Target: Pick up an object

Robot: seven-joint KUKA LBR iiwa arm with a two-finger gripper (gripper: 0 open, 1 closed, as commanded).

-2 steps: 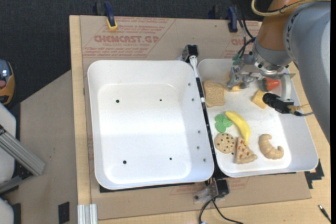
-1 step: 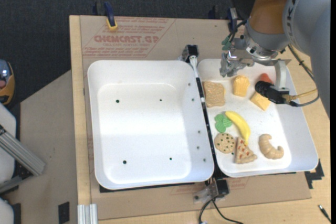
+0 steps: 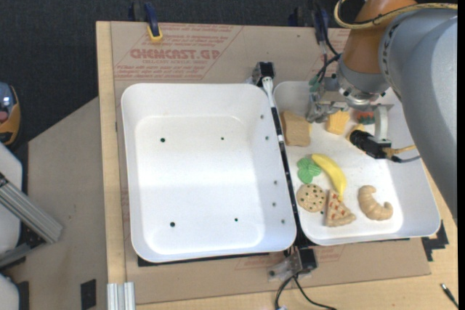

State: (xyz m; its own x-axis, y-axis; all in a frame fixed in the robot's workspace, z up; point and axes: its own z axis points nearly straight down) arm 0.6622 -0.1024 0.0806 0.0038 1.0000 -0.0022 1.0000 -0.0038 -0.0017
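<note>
A yellow cheese-like block (image 3: 336,123) is lying at the back of the right bin (image 3: 414,218), directly under the gripper (image 3: 347,111). The gripper is hanging low over that block, but whether the fingers are apart, together or clamped on the block cannot be told from this slanted view. Just to the left of the block, a tan slice of bread (image 3: 296,130) is resting against the bin's left wall. Nearer the front of the same bin, a green leafy piece (image 3: 309,170) is sitting beside a yellow banana (image 3: 330,172), which is lying at a slant. Below them a round cookie (image 3: 312,197) is touching a pizza slice (image 3: 337,210), and a croissant (image 3: 374,203) is lying just to the right of the slice. The grey arm (image 3: 425,76) with its orange band (image 3: 370,29) is reaching in from the right. The left bin (image 3: 138,156) is sitting alongside on the counter (image 3: 112,83)
</note>
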